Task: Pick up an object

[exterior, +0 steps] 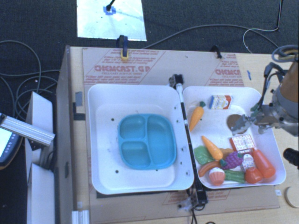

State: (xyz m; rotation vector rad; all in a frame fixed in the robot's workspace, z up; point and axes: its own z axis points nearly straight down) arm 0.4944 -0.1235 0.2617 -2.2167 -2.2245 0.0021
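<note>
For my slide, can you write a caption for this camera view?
Robot arm's end effector reaches over a white bin of toy food, beside a bin holding a blue divided plate.

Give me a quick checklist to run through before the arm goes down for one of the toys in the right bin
1. Gripper over the right bin: ok, it hangs above the bin's middle.
2. Anything held already: cannot tell, the view is too blurred there.
3. Target free to grasp: not ok for the near pile; the purple grapes, cupcake and red bottle are crowded together.
4. Easier pick: ok, the carrot by the divider and the small carton lie apart from the rest.
5. Left bin contents: ok, the blue divided plate lies flat.
</note>
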